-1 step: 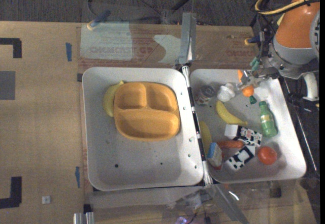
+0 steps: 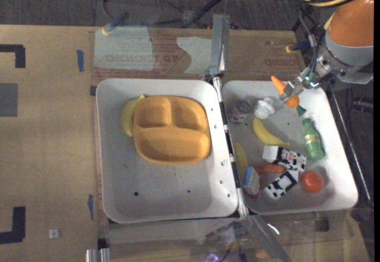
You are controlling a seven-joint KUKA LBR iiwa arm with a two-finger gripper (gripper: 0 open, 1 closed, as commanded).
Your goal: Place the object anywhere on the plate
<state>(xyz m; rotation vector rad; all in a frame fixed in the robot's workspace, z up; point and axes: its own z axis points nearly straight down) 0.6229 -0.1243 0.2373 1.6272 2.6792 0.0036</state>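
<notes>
Over the far edge of the right shallow white bin (image 2: 341,154), the claw (image 2: 295,90) is seen closed on a small orange carrot-shaped toy (image 2: 282,90), which is lifted between its fingers. The orange plastic divided plate (image 2: 172,129) lies in the left white bin (image 2: 119,183), toward its far side. A green plastic bottle (image 2: 312,139) and a yellow toy banana (image 2: 266,133) lie in the right bin.

Orange plate (image 2: 172,130), yellow banana (image 2: 267,134)
</notes>
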